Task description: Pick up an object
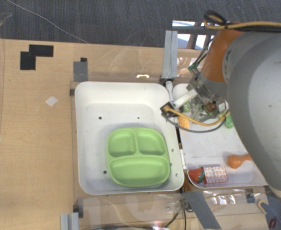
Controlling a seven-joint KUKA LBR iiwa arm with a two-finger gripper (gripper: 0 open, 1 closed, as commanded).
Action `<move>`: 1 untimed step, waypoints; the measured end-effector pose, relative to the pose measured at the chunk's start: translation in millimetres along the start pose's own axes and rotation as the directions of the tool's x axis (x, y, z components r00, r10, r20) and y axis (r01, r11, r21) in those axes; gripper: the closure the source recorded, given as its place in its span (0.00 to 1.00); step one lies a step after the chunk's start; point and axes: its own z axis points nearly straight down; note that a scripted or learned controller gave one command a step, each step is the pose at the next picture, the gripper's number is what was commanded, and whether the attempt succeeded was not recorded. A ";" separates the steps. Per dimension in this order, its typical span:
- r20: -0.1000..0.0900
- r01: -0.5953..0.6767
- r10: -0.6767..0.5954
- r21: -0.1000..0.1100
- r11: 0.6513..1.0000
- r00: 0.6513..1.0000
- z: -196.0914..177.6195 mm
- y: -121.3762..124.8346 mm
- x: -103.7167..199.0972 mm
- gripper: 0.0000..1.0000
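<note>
Nearest, at 6 o'clock of the right bin (202,147): red-and-white packet (210,175) lying flat against the near wall, w/ a red piece touching its 9 o'clock end. Orange toy (236,161) just beside the packet at 1 o'clock, its far end hidden under the arm (264,90).

Left bin (97,104): green plate (138,157), 3 compartments, flat on the floor toward 5 o'clock of the bin, close to the near wall and the wall shared w/ the right bin. Rest of that bin's floor is bare white.

Further back, the gripper (200,108) is low over the right bin's 10 o'clock corner, near the shared wall. Can't tell if its fingers are apart or together, and nothing is seen clamped between them. Small orange bit (183,122) lies at 7 o'clock of the gripper, right by the shared wall. Green scrap (228,122) at 4 o'clock of the gripper, mostly hidden by the arm, so can't tell what it is.

Arm covers the right bin's 3 o'clock side.

Farthest: pale wood desk (30,128) w/ black squares (35,55) at 11 o'clock of the left bin, well apart from it.
</note>
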 end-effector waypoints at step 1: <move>-0.001 0.149 -0.149 -0.001 0.989 0.989 -100.6 38.5 29.6 1.00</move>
